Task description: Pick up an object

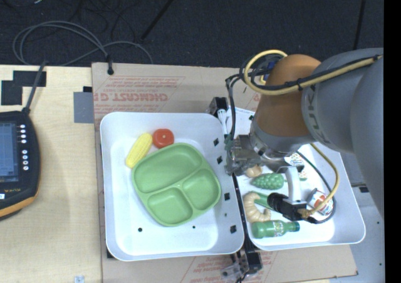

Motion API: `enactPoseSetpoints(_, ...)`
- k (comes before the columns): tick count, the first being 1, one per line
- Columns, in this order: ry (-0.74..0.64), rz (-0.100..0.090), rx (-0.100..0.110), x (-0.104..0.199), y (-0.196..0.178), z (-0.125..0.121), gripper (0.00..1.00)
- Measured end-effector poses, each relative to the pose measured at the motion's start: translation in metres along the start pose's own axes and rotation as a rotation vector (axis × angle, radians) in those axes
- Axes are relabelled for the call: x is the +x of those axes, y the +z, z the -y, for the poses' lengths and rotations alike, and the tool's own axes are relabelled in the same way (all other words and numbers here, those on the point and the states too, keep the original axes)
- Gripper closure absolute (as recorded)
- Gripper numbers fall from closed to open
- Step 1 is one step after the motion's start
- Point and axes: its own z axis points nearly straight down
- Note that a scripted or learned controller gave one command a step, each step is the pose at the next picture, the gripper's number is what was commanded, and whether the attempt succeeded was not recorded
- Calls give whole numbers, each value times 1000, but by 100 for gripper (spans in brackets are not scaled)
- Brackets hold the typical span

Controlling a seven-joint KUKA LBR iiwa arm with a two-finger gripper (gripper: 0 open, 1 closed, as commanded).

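Note:
My gripper (240,161) is low in the right bin (351,228), close to its left wall, under the grey arm with the orange band. Just right of it lie a small tan piece (254,171) and a green bumpy toy (268,181). In front of these I see a tan curled toy (253,207) and a green bottle (274,230) lying on its side. A small red and white object (319,201) rests further right. The arm's bulk hides the back of this bin.
The left bin (119,225) holds a green divided plate (176,183), a yellow corn cob (138,149) and a red tomato (163,138). A handheld control unit (15,156) lies on the bench at the far left.

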Motion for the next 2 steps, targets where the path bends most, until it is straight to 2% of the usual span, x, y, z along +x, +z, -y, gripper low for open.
enactPoseSetpoints(1, 7, 3, -7, 0, -81, 49, 100)
enactPoseSetpoints(2, 7, 4, -13, -8, -171, 70, 100)
